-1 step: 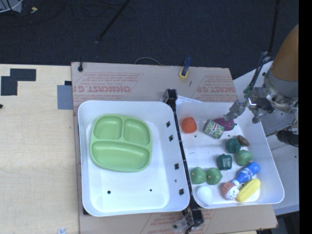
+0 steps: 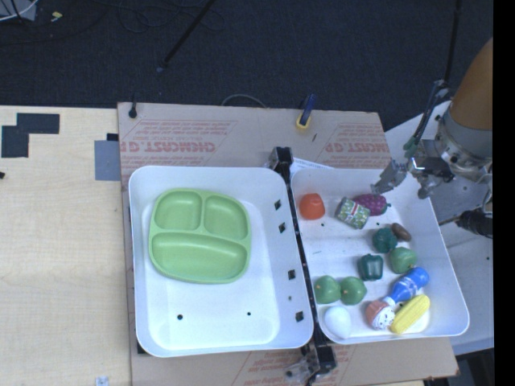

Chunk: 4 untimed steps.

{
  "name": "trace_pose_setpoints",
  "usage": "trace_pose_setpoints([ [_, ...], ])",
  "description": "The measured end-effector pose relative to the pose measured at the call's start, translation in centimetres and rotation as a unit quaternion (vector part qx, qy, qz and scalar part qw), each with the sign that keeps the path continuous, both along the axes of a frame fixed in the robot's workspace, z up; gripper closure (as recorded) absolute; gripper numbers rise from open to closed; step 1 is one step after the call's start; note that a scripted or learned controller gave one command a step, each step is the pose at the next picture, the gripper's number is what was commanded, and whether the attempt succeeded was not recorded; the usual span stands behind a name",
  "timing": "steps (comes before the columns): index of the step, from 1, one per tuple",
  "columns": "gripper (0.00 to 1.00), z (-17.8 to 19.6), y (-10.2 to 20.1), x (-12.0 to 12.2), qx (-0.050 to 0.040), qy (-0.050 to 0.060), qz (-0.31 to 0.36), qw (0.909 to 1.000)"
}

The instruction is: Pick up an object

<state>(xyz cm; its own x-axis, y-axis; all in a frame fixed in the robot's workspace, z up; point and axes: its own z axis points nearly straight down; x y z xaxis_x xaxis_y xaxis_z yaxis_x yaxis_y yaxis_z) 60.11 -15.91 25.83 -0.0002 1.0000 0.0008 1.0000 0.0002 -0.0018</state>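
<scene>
The fingers [image 2: 406, 174] hover spread and empty, mid-approach. Just beside them lies a small purple plastic toy eggplant [image 2: 371, 203]. Next, I judge: descend, straddle, close.

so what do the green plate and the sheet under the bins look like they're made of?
Green plate: looks like moulded plastic, one even colour, soft sheen, rounded dividers forming three compartments. Sheet under the bins: most likely corrugated cardboard, matte brown with red printed lettering and a clip on its far edge.
</scene>
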Motion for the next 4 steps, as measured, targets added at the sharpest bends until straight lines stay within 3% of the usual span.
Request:
trace_pose_setpoints([
  [3, 0.0, -16.3, -1.1, 1.4, 0.0004, 0.001, 0.002, 1.0],
  [4, 0.0, -17.1, -1.0, 1.4, 0.0003, 0.001, 0.001, 1.0],
])
